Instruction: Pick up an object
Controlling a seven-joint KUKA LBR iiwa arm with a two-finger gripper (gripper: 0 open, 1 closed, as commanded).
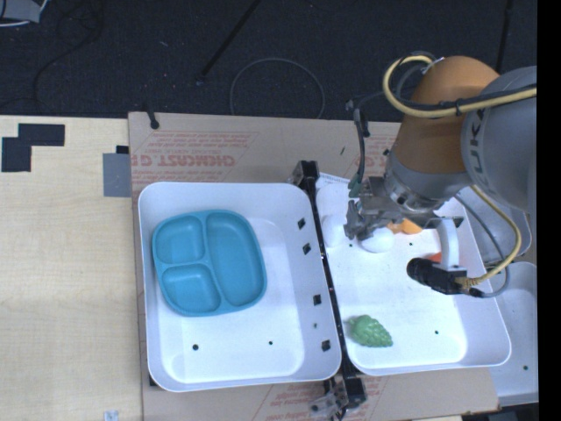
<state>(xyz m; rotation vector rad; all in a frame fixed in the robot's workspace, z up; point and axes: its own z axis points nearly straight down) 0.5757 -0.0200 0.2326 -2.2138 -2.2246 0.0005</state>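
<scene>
Two white bins: left bin [166, 340] and right bin [438, 345]. One blue three-compartment tray [209, 261] in the left bin. In the right bin: one green object [370, 331], one white object [379, 241], one orange object [408, 227]. One arm [456, 121].

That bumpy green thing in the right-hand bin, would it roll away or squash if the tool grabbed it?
The green lump looks knobbly and somewhat flattened, so it probably would not roll far. It is small, so likely light. Its uneven surface might let it slip or twist between fingers. Whether it is soft cannot be told from this view.
</scene>
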